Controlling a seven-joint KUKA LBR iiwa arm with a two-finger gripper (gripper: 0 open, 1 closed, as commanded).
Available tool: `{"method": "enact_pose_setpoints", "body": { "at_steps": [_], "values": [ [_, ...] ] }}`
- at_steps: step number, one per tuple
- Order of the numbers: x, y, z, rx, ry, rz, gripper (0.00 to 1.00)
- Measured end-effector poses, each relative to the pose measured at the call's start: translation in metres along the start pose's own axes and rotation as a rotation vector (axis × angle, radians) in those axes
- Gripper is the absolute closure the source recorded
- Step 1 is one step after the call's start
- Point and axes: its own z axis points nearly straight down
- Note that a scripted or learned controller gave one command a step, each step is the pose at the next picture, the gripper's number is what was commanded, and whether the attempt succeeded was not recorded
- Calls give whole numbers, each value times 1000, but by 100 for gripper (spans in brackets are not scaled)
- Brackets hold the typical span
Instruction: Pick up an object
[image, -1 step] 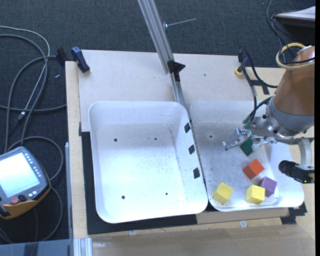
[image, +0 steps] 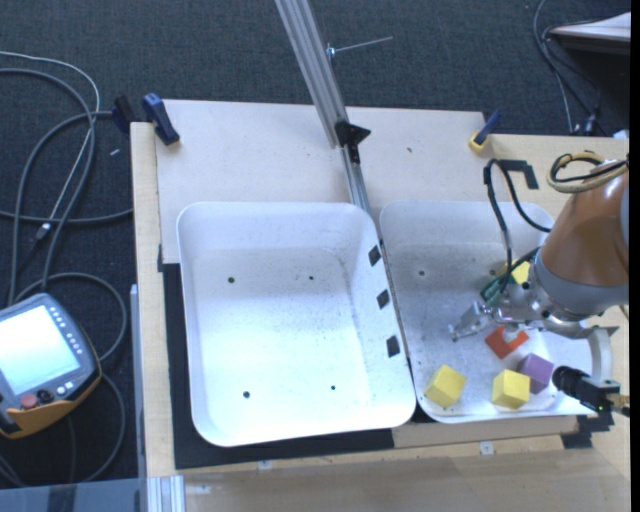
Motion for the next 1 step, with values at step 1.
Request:
{"method": "enact_pose_setpoints", "body": {
  "at_steps": [1],
  "values": [
    [-2, 12, 2, -9, 0, -3, 0]
  ]
}}
